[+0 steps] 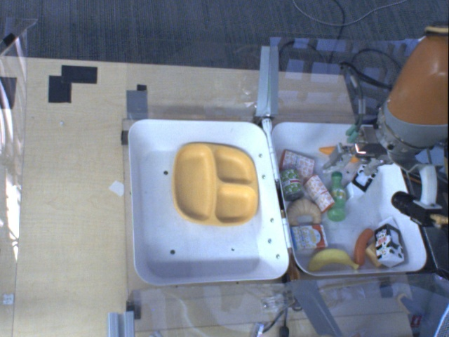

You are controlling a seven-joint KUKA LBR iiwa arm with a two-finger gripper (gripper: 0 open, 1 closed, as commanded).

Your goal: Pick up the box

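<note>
Overhead, arm [419, 83] slanting from right, jaws apart above right bin [409, 188], near green bottle [337, 199].

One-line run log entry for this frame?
task: pick up box | pincer above right bin, nothing seen held | box lying at bin's left side | yellow tray in left bin

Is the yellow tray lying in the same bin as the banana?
No, the yellow tray lies in the left bin, while the banana lies in the right bin.
</note>
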